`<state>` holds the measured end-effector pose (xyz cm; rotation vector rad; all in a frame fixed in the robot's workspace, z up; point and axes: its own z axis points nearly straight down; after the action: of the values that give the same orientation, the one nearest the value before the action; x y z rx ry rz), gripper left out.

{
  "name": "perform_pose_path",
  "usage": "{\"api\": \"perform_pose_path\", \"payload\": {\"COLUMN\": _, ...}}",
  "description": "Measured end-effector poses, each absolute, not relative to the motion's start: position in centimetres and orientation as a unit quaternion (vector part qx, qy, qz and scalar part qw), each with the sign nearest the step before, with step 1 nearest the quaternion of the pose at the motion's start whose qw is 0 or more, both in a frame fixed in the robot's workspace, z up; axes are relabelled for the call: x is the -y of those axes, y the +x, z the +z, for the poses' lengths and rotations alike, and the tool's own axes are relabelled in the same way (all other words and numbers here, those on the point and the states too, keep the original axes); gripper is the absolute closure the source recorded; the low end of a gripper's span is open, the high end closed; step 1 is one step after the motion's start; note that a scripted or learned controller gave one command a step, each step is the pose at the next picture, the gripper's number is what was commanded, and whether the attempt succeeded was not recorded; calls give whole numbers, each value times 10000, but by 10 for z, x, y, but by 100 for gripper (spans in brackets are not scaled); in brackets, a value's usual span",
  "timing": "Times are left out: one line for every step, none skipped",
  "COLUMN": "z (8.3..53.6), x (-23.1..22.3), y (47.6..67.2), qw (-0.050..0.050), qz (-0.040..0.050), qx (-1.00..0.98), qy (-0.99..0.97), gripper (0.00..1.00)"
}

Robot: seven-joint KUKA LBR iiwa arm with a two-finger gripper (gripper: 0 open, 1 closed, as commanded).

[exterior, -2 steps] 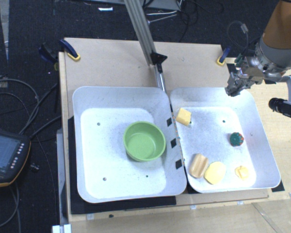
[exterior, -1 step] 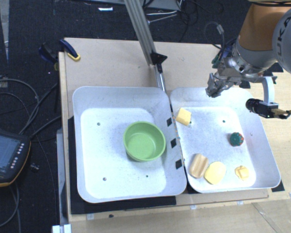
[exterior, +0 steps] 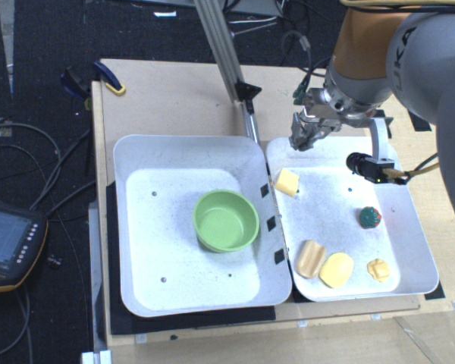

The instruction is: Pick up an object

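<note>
Hand (exterior: 306, 139): dark two-finger unit below the grey and orange arm (exterior: 387, 44), poised over the far left corner of the right bin; whether released or clenched cannot be told from this view; nothing seen between its tips.
Right bin (exterior: 409, 233): shallow, white, on the right half of the tabletop (exterior: 182, 101); carries five small objects.
Yellow block (exterior: 287, 182): pale cube-like piece, nearest object to the hand, just below it, beside the bin's left wall.
Green ball (exterior: 370, 217): small, dark green, round, right of centre in the right bin, well apart from the block.
Tan bread-like piece (exterior: 311, 258): oblong, near the front left of the right bin.
Yellow lemon-like piece (exterior: 336, 270): rounded, touching or just beside the tan piece on its right.
Small yellow toy (exterior: 378, 268): lumpy, near the front right of the right bin; kind cannot be told.
Left bin (exterior: 144, 203): shallow, white, adjoining the right bin.
Green bowl (exterior: 226, 220): light green, upright, right of centre in the left bin.
Black clips (exterior: 274, 222): small dark pieces along the seam between the bins.
</note>
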<state>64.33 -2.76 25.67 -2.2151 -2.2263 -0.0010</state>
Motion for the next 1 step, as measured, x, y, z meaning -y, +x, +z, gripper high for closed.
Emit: {"api": "perform_pose_path", "payload": {"z": 243, "x": -21, "y": 652, "qw": 7, "qz": 2, "qx": 7086, "qy": -7056, "gripper": 100}}
